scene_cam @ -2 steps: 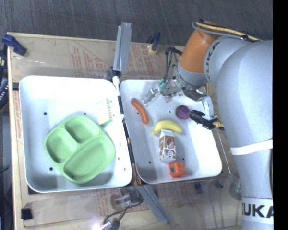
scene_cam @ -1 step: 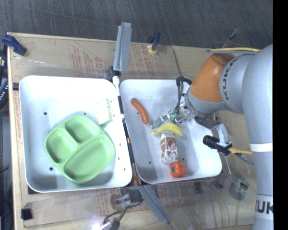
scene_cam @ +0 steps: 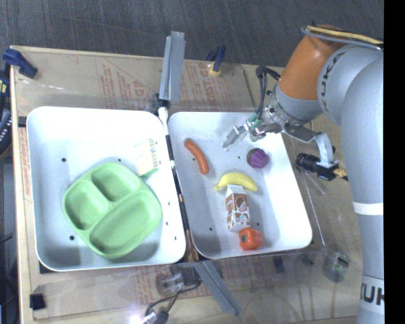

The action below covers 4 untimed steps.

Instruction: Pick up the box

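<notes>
— Claw [scene_cam: 237, 135] first: what is it doing?
— Hanging over the right bin [scene_cam: 290, 214], above and a little right of the box [scene_cam: 237, 209], apart from it, holding nothing. Its metal fingers are too small and blurred to say whether they're spread or pressed together.
— And the box?
— A small printed carton, lying in that bin just below the curved banana [scene_cam: 237, 180]. An orange-red tomato [scene_cam: 250, 238] is sitting right under the box, glossy. A round purple fruit [scene_cam: 258, 158] is lying up to its right.
</notes>
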{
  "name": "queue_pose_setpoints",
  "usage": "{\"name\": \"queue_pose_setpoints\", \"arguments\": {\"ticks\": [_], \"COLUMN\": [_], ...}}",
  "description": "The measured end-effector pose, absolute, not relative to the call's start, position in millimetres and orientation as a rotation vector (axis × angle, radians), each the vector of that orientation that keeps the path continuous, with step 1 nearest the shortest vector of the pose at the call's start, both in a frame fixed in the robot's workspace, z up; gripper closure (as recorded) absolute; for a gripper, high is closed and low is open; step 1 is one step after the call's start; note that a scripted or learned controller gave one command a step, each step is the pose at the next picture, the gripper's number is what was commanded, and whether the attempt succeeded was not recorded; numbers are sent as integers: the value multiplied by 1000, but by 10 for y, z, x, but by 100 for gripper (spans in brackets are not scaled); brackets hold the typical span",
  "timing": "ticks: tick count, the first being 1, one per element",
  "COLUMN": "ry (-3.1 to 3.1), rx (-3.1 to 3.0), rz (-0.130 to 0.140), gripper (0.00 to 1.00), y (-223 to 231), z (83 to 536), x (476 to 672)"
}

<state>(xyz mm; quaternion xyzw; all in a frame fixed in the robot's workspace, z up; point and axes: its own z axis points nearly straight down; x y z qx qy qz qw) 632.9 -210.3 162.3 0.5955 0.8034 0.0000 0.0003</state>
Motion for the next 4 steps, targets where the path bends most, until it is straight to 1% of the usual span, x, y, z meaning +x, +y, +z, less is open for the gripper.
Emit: {"name": "queue_pose_setpoints", "arguments": {"ticks": [1,2,3,4], "ry": [2626,2681,2589,2445], "rx": [1723,1639,1785,1981], "rz": [0,-1,-2,-4], "gripper": [0,0,0,0], "y": [-1695,-2072,-1566,-1230], "z": [1836,2077,1157,919], "x": [6485,6023,6236,6322]}}
